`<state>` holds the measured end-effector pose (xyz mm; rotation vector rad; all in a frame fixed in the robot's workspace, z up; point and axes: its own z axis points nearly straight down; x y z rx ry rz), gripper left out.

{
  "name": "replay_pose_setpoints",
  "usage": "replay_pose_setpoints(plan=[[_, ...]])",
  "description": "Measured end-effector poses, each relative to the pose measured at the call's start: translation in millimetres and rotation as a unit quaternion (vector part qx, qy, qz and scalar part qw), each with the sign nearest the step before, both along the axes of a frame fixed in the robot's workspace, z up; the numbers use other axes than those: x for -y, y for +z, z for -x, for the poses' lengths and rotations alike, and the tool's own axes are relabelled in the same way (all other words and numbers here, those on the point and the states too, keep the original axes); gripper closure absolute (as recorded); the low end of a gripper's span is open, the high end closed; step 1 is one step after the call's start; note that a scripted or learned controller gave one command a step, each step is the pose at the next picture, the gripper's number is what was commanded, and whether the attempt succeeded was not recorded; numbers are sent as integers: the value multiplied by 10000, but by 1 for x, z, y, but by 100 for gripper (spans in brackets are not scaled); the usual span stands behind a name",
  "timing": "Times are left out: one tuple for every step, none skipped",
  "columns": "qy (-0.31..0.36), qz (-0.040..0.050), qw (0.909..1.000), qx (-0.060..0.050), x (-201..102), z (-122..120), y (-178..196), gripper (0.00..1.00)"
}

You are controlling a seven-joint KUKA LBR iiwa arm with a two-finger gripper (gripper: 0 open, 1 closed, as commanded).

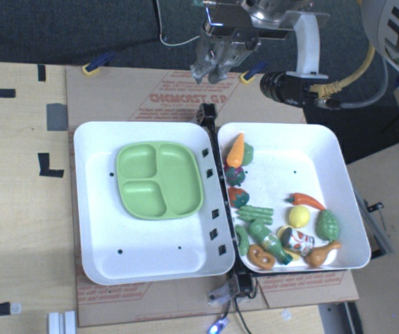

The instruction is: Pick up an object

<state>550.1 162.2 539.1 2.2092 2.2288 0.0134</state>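
Gripper (213, 68) hangs above the bench beyond both bins, finger state impossible to tell; toy food crowds the right bin's (324, 139) left edge, so target the carrot (235, 149), nearest and less crowded.

Gripper (212, 69) at top centre, above both bins. Green divided plate (160, 179) in left bin (95, 242). Toy food (carrot (235, 149), lemon (299, 216), chili (306, 200)) in right bin (324, 152), mostly lower part.
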Motion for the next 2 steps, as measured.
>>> replay_pose_setpoints(plan=[[-15,17,10000,-47,-52,-12,-5,100],[-24,31,10000,-78,-72,4,-59,100]])
